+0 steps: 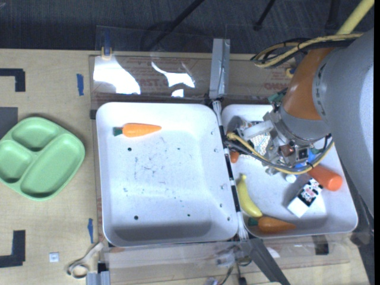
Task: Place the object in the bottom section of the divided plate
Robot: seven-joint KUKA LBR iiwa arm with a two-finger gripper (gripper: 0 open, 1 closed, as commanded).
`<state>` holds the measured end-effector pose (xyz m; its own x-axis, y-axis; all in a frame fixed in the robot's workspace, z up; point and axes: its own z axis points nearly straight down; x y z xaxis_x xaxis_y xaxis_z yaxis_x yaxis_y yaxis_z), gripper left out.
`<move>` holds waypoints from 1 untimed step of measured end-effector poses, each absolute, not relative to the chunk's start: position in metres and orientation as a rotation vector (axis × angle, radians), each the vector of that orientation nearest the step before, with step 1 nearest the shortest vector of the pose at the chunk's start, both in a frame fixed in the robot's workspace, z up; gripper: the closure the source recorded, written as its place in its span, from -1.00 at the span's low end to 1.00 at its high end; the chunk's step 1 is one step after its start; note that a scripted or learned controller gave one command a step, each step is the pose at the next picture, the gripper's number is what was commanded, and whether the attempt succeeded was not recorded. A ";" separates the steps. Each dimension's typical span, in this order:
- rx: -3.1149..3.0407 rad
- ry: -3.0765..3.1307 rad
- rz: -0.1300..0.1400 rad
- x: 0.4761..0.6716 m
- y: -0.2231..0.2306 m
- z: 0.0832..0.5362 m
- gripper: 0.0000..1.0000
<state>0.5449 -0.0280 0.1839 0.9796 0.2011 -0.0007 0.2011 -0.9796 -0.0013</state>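
Looking down, we see the pincer [284, 159] over the right bin [341, 215], well right of the plate [39, 157]; we cannot tell its state. A carrot [138, 130] lies between them in the left bin [160, 218].

Bench [41, 70] with bins [160, 171], green plate [40, 157]

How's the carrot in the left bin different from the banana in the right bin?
The carrot is orange with a green stem end; the banana is yellow. The carrot lies crosswise near its bin's far wall, while the banana runs lengthwise along its bin's left wall. Both rest untouched on white bin floors.
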 end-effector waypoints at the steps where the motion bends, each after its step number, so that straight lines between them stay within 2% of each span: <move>1: -3.125 -0.313 0.000 0.579 -0.022 0.255 1.00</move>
